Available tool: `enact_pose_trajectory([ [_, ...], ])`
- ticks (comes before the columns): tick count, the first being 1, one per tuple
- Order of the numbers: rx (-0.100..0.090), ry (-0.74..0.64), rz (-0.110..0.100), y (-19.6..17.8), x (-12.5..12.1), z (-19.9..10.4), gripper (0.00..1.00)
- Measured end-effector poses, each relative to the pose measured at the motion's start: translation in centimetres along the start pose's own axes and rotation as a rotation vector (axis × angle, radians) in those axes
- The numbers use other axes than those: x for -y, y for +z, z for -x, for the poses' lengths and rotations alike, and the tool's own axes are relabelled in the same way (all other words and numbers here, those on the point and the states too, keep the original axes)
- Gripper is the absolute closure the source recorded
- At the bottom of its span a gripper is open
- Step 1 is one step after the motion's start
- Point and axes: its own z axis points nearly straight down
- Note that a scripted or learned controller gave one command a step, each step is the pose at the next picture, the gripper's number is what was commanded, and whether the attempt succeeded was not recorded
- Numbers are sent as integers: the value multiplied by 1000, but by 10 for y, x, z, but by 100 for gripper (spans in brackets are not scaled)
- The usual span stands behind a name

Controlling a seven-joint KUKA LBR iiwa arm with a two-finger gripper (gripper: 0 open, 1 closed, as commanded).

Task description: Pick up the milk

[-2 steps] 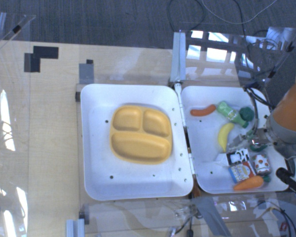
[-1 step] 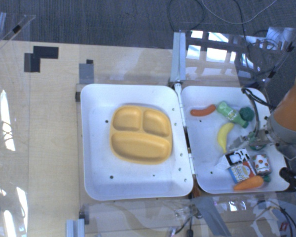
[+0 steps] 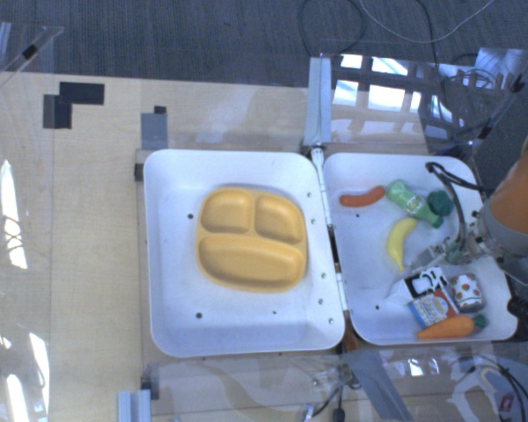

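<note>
The milk (image 3: 428, 295) is a small carton with a black-and-white cow-patch top and a blue and red side. It lies in the right bin (image 3: 370, 319) near the front right corner. My gripper (image 3: 433, 255) hangs just above and behind the carton, reaching in from the right, with nothing visibly held. The grey arm with its orange band (image 3: 517, 202) covers the bin's right edge.
Around the milk lie a small can (image 3: 467, 293) to its right and a carrot (image 3: 446, 327) in front. A banana (image 3: 399, 240), a green bottle (image 3: 408, 200) and a red sausage (image 3: 362, 198) lie further back. The left bin (image 3: 167, 262) holds a yellow divided tray (image 3: 251, 238).
</note>
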Motion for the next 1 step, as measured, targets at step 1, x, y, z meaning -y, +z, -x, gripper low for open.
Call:
enact_pose_trajectory([
  [1, -27, -52, -52, -49, -59, 41, 0],
])
